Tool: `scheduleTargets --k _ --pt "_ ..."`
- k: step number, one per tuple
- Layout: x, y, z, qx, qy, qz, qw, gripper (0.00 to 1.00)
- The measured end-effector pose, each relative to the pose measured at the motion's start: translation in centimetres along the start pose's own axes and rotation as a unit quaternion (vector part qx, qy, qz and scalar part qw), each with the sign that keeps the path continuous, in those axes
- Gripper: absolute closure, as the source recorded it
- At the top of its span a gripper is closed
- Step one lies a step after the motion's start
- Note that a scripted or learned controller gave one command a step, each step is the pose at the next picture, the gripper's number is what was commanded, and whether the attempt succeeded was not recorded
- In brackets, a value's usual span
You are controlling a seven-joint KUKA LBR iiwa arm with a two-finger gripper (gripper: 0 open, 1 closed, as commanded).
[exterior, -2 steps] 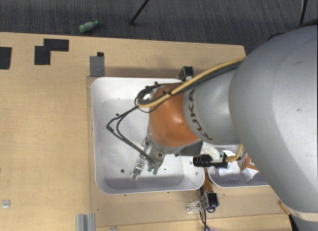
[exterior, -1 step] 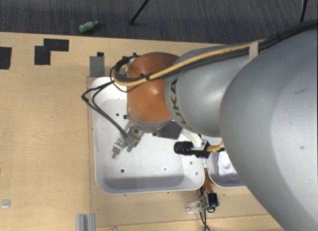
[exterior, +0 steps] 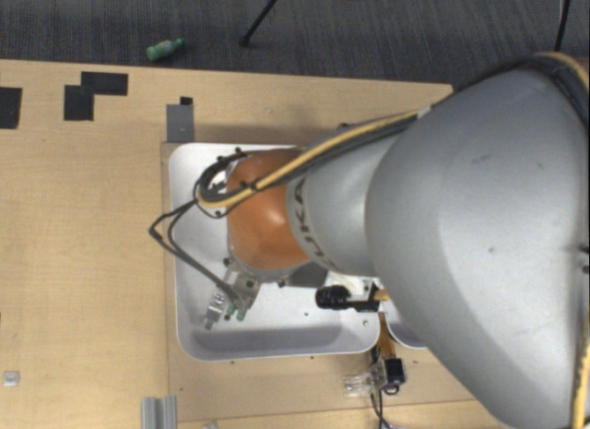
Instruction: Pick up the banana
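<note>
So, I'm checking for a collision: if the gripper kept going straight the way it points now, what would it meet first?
The gripper points down and leftward into the white bin. Its line looks free of objects, so it would likely meet the bin's bare floor first, though depth is hard to judge.

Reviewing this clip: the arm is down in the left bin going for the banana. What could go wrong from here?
1. The arm hangs over most of the left bin, so a banana can't be made out; the gripper may close on nothing.
2. The gripper sits low near the bin's front-left wall and could scrape it.
3. The loose cable loops beside the wrist and might snag.
</note>
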State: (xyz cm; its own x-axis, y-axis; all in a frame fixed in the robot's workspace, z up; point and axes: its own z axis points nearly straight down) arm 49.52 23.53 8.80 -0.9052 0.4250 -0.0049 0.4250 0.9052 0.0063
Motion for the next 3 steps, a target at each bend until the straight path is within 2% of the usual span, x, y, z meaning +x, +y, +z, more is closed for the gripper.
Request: scheduleTargets --k 1,2,3 --pt "-6.9 3.2 -13.8 0.000 -0.001 0.066 0.9978 0.00" --pt "-8.9 -9.2 -14.1 0.003 0.002 -0.068 0.9977 0.00" --pt "-2.5 -7.3 -5.7 0.002 0.002 -0.124 0.9923 0.00"
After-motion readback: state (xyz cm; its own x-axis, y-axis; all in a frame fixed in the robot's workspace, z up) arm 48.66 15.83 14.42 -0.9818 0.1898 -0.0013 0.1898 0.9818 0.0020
